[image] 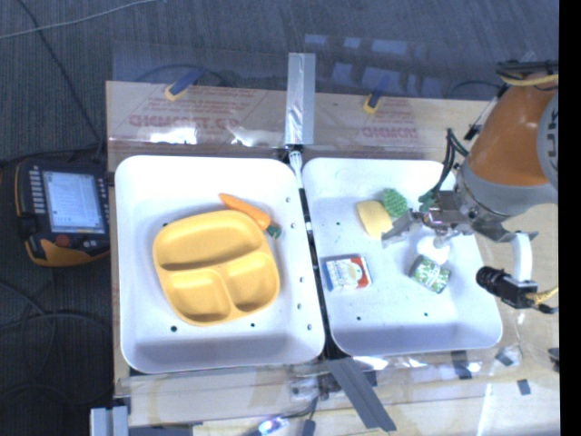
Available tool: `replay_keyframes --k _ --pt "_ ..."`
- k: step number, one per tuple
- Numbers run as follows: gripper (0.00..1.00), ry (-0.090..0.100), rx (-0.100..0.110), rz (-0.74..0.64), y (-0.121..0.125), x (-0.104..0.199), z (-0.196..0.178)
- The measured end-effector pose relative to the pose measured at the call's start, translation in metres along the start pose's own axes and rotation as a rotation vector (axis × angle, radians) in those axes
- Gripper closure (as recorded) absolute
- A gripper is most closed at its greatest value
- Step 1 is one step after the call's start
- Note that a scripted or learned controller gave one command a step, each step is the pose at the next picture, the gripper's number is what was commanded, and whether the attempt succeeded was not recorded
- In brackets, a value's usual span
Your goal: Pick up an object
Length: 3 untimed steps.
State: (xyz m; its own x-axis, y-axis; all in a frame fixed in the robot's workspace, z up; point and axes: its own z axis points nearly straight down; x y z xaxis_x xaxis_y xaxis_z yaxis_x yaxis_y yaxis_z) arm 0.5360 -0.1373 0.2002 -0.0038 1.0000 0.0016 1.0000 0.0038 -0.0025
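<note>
The left shallow white bin carries a yellow sectioned plastic tray with an orange toy carrot at its rim; the right white bin holds a small white carton, a pale yellow block and a green can. The gripper hangs low between block and can; its state I cannot tell, and nothing looks lifted, so the pick remains undone.

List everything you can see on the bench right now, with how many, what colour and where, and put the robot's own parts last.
White bins: two, side by side on the bench.
Divided tray: one, yellow, left bin.
Carrot: one, orange, left bin, at the tray's far edge.
Sponge: one, yellow with green pad, right bin.
Small carton: one, white, blue and red, right bin, near its left wall.
Green packet: one, green, right bin.
Handheld pendant: one, black and orange, left of the bench.
Arm: one, grey with orange band, right.
Gripper: one, above the right bin.
</note>
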Motion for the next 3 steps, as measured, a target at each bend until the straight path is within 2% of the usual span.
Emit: replay_keyframes --k 1,2,3 --pt "0.0 -0.003 0.0 -0.077 0.02 -0.073 0.067" --pt "0.0 -0.009 -0.018 -0.144 0.101 -0.069 0.105" --pt "0.0 -0.005 -0.01 -0.161 0.135 -0.036 0.111"
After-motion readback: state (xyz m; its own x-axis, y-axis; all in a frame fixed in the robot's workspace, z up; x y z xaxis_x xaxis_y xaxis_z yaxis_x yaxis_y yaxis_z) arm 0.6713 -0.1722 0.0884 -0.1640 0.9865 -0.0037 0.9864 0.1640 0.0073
